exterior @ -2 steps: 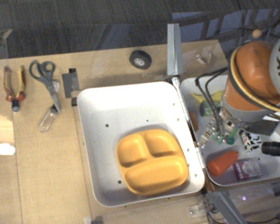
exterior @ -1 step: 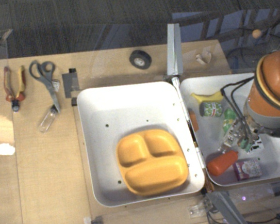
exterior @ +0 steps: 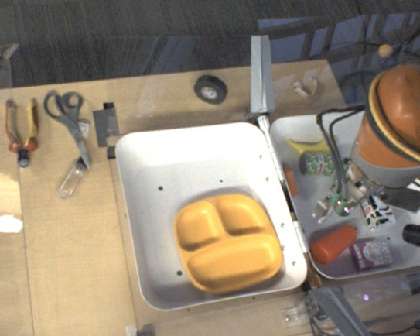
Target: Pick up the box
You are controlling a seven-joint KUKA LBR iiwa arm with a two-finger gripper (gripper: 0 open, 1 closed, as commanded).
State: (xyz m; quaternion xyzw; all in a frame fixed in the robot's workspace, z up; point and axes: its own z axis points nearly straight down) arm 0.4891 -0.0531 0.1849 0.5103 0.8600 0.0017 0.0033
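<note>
The box (exterior: 371,253) is small and purple, with a printed label. It lies flat near the front edge of the right bin (exterior: 331,269). The gripper (exterior: 341,200) hangs below the grey and orange wrist over the middle of that bin. It is behind the box and a little to its left, and apart from it. Nothing shows in its grasp. The arm hides the right part of the bin.
Beside the box lies a red-orange pepper-like item (exterior: 333,244). A green can (exterior: 317,164) and a yellow banana (exterior: 301,146) sit at the back, and a thin orange piece (exterior: 291,182) by the divider. The left bin (exterior: 147,165) holds a yellow divided tray (exterior: 226,241). Scissors (exterior: 70,121), pliers (exterior: 21,130) and a tape roll (exterior: 211,88) lie on the bench.
</note>
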